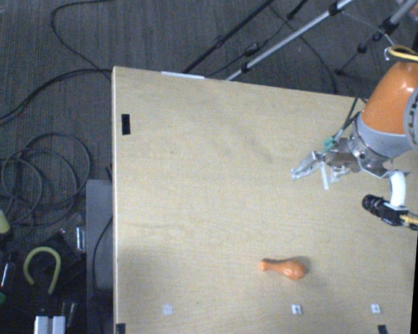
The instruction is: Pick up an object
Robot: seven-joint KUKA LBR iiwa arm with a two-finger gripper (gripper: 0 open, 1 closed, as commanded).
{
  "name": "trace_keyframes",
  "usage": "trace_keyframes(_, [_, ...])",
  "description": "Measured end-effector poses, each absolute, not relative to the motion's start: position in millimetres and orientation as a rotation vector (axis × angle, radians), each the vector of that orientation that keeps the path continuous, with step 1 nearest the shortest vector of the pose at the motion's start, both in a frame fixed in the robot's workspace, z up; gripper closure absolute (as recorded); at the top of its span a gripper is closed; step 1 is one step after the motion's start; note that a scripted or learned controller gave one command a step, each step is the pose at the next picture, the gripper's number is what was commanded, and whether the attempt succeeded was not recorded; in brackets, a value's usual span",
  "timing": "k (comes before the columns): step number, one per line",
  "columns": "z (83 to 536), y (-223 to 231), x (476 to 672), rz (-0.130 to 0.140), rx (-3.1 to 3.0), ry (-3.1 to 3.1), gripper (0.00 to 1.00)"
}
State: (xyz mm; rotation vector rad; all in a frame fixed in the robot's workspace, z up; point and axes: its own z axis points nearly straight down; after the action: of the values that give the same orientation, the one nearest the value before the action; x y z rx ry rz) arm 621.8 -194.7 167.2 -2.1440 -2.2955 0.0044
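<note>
A small orange object [284, 267], shaped like a gourd with a thin neck pointing left, lies on its side on the pale wooden bench top [206, 199], toward the front right. My gripper [311, 176] hangs at the right side of the bench, well behind the orange object and slightly to its right. The two light-coloured fingers [300, 169] stand spread apart, open, with nothing between them. The orange band of the arm [393, 99] shows above the wrist at the right edge.
A black mark [125, 124] sits near the bench's left edge. Small tags [296, 308] lie near the front right. Cables and a green hook [40, 264] lie on the floor left of the bench, and stand legs [293, 32] are behind it.
</note>
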Motion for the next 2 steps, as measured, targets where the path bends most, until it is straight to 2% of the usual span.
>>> trace_keyframes(1, [82.9,-203.0,668.2,0.003,-2.189,-2.252,0.00])
trace_keyframes(2, [84.0,-187.6,669.0,0.002,-1.838,-2.549,0.00])
